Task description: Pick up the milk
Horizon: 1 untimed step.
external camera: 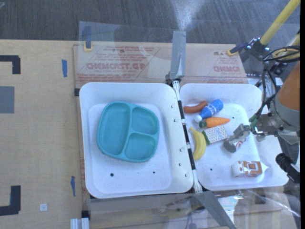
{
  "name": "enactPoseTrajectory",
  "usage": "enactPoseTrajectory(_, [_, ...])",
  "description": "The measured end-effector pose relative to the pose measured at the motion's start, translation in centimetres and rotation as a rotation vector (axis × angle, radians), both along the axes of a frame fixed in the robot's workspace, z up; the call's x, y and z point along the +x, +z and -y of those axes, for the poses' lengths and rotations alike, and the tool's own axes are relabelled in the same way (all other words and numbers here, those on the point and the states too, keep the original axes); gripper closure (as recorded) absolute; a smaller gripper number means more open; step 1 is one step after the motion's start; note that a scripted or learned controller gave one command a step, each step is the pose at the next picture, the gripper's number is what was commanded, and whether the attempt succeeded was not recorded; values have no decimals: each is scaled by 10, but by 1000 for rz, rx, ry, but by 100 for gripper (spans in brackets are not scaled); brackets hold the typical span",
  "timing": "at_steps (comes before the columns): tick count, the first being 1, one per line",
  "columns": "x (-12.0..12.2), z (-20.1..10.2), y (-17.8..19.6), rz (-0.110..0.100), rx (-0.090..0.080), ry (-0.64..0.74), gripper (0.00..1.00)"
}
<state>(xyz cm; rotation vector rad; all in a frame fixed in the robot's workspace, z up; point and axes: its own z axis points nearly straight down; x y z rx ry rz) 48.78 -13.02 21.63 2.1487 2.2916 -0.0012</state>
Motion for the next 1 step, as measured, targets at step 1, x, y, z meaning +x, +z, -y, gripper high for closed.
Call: enactPoseTrajectory(1, [-7, 51, -129, 7, -2, -28, 0])
